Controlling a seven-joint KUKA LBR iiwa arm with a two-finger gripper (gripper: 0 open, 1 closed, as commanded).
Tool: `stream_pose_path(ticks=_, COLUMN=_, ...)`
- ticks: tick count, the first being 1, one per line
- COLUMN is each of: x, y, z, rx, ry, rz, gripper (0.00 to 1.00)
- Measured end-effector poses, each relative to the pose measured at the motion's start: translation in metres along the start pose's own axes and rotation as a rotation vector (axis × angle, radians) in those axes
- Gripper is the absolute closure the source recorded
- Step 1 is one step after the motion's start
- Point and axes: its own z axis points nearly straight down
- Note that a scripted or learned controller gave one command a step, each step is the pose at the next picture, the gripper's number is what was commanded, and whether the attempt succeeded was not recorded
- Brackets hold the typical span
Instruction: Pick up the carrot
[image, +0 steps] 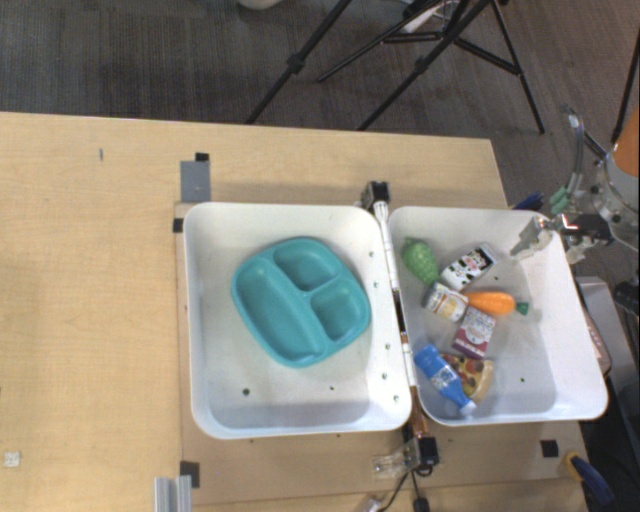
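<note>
Toward right bin (560, 400) centre: carrot (492, 303) lying flat, long axis roughly left-right, leaf end pointing right. Gripper (537, 236) at upper right rim, jaws' state not discernible. Carrot down-left of jaws, well apart.

Gripper (545, 232) at right bin's (560, 400) far-right rim, over bare white floor. Carrot (492, 303) lies down-left of jaws, open floor between them. Crowding carrot: small jar (446, 301) touching its left end, red packet (474, 333) just below, black-and-white carton (468, 266) just above. Green object (421, 261) further left. Blue bottle (443, 377) near front wall. Floor right of carrot is free.
</note>
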Motion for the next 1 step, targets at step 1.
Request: stream_pose_path(ticks=1, x=-0.0139, y=0.0285, z=0.1633, rx=0.001, ry=0.001, rz=-0.006, gripper=0.0)
